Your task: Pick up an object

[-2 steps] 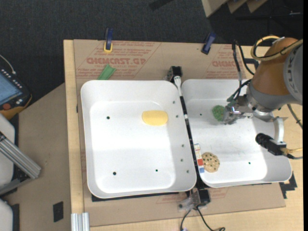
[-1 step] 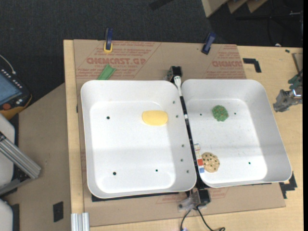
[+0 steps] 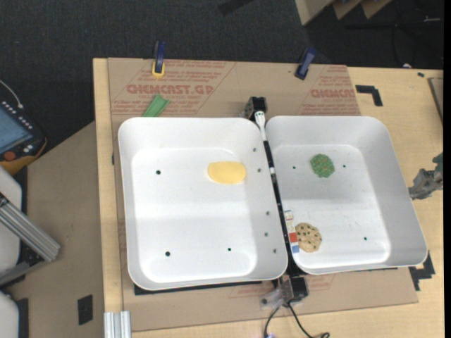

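Observation:
A yellow oval piece (image 3: 226,172) lies in the left bin (image 3: 141,210), toward its upper right. In the right bin (image 3: 380,153) a green bumpy ball (image 3: 322,165) rests near the back. A brown speckled cookie (image 3: 309,237) lies at the front left of that bin, beside a small red, white and blue item (image 3: 293,236). My gripper (image 3: 426,182) shows as a grey shape at the view's right edge, just outside the right bin's right rim, apart from every object.
Both bins stand on a cardboard sheet (image 3: 211,83) held by two blue clamps (image 3: 159,58) at the back. A green strip (image 3: 155,105) lies on the cardboard behind the left bin. A black hinge bar (image 3: 271,174) runs between the bins.

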`<state>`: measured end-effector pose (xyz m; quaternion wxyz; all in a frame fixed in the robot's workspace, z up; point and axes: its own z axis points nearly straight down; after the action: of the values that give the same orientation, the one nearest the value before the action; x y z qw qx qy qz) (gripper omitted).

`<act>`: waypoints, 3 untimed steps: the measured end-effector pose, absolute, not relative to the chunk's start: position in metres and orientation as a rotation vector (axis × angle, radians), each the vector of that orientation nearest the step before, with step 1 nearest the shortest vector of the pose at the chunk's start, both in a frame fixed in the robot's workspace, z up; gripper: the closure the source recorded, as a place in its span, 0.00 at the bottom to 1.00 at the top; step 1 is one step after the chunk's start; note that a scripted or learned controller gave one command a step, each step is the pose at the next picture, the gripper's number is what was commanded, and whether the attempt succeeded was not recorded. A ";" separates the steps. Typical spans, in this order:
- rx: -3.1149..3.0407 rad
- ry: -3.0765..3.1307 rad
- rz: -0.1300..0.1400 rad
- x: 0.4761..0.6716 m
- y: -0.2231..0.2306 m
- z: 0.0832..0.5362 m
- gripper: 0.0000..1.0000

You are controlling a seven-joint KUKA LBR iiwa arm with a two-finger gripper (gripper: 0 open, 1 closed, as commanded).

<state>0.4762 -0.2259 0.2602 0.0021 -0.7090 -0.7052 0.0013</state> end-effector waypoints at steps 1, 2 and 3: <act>-2.205 -2.242 -0.011 0.506 -0.083 0.298 1.00; -2.206 -2.228 0.002 0.478 0.007 0.278 1.00; -2.222 -2.212 0.010 0.478 -0.034 0.203 1.00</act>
<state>0.4777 -0.0345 0.2033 0.0031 -0.7087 -0.7055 0.0032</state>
